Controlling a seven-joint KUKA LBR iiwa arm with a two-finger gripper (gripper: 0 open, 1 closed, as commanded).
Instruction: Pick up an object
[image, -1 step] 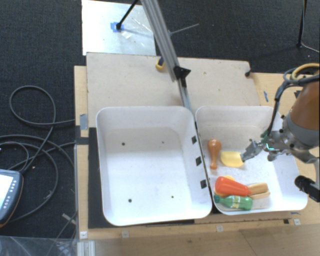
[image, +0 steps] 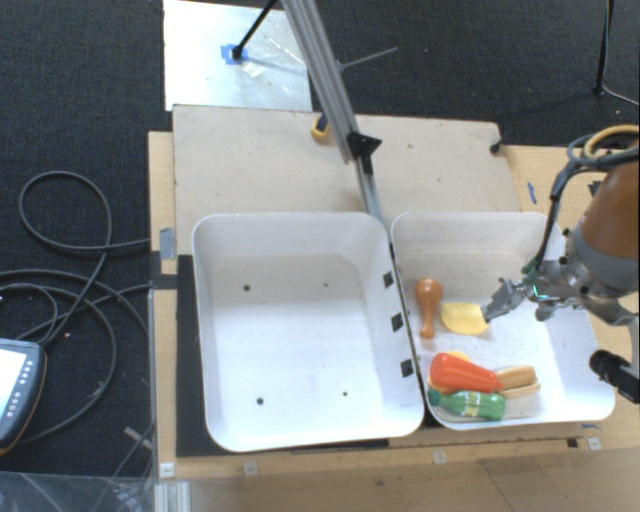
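Observation:
The right bin (image: 470, 240) holds several toy foods. A brown drumstick (image: 429, 303) lies near its left wall, with a pale yellow piece (image: 463, 318) just right of it. At the front sit an orange carrot (image: 462, 375), a tan bread roll (image: 516, 378) and a green bottle (image: 468, 404). My gripper (image: 502, 301) hangs above the bin's middle, just right of the yellow piece and close to it. Nothing shows between its fingers.
The left bin (image: 290, 330) stands beside the right one, sharing a wall with black clips (image: 397, 322). A grey pole (image: 335, 95) slants across the back board. Cables and a tablet (image: 15, 385) lie on the floor at left.

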